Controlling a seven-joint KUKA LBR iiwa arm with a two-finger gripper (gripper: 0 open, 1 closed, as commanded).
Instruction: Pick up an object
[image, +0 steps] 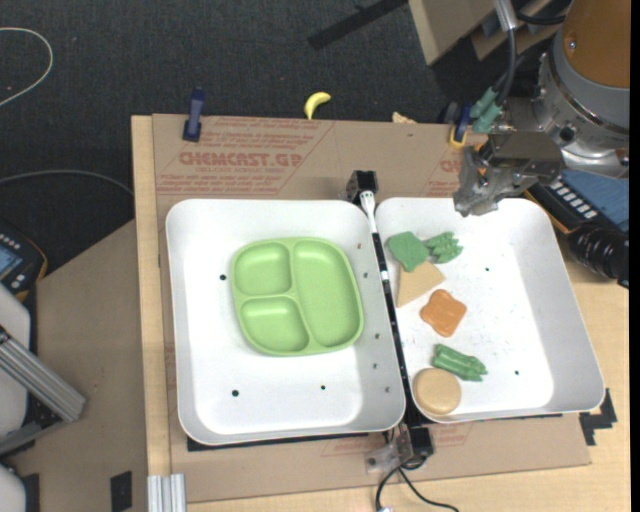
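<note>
Above the far edge of the right bin (560, 300), the jaws (478, 198) hang with nothing visibly between them, their opening impossible to judge, while the orange toy (442, 312) lies among other pieces near the bin's left wall.

red print "chemcast g.p" on brown cardboard sheet (260, 160) under bins; rest unreadable.

Five small things lay in the right bin (540, 300), all toward its left side. A dark green flat piece (406, 249) touched a lighter green leafy piece (443, 246) at the top, with a tan wedge (417, 284) just below. An orange piece (442, 312) lay lower, then a green bundle (459, 362) and a round tan disc (437, 391) nearest the front rim.
</note>
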